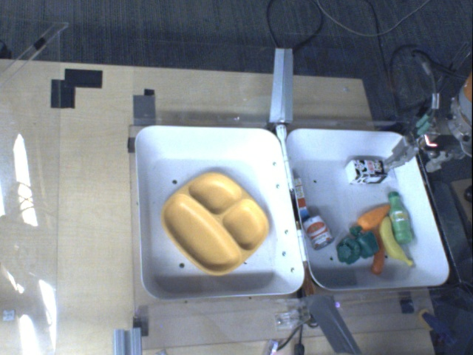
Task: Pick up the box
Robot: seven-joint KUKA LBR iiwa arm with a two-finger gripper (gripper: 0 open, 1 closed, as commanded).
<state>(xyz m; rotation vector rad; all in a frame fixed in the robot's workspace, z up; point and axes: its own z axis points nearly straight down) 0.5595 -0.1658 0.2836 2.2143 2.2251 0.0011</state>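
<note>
Reaching in from the right, the gripper (395, 154) sits just beside the box (366, 170) in the right bin (436, 261). Whether it grips anything, I cannot tell. A yellow tray (214, 220) lies in the left bin (148, 220).

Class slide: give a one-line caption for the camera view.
Claw at the small box in the right bin; yellow tray in the left bin.

Around the box (366, 170) you have bare floor on every side but the right, where the gripper (397, 154) sits — below it, the bottle (400, 217), carrot (374, 217) and banana (394, 243) crowd the right bin (332, 268).
</note>
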